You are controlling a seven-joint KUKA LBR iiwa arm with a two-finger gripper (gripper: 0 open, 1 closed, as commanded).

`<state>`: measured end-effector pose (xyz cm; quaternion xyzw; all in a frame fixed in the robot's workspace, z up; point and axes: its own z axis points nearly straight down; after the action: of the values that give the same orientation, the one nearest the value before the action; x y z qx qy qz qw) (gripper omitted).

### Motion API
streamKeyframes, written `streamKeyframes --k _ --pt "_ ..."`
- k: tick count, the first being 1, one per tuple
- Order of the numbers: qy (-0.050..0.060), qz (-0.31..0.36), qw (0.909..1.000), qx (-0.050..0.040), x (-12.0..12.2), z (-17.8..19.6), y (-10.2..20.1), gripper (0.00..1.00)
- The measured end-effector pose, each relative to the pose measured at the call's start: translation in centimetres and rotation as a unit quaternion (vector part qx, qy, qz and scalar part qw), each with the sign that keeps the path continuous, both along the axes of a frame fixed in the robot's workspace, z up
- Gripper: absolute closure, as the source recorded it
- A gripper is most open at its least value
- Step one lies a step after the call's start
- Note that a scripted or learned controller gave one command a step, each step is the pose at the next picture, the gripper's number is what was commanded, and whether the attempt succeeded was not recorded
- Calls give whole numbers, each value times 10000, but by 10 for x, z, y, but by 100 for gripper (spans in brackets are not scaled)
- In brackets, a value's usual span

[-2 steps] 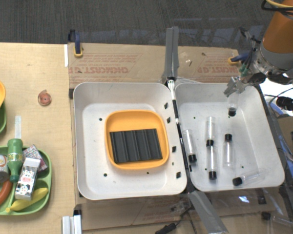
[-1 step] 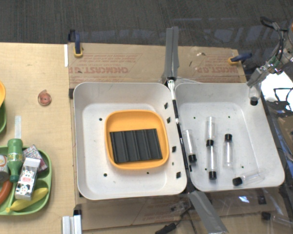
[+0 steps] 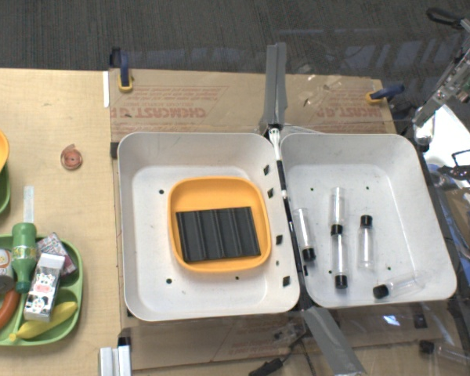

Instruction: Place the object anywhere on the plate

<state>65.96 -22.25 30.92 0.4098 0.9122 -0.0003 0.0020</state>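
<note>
Four clear tubes with black caps lay loose in the right bin (image 3: 423, 210) as I watched: one (image 3: 304, 233) by the left wall, two (image 3: 338, 233) (image 3: 366, 241) near the middle, one (image 3: 395, 287) slanted at the front. The orange plate (image 3: 218, 192), carrying a ribbed black insert (image 3: 219, 235), sat in the left bin (image 3: 141, 210), well apart from them. The end effector's state I could not tell. I judged a grasp across a tube's middle, square to its axis, best, since round tubes roll. Cardboard (image 3: 172, 104) behind the bins read "CHEMCAST," upside down.
</note>
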Motion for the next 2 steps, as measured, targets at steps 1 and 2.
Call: streamKeyframes --k 1,2 --pt "-4 1467 9892 -3 -5 58 0 100" --pt "-3 2752 9614 -4 -11 133 0 100"
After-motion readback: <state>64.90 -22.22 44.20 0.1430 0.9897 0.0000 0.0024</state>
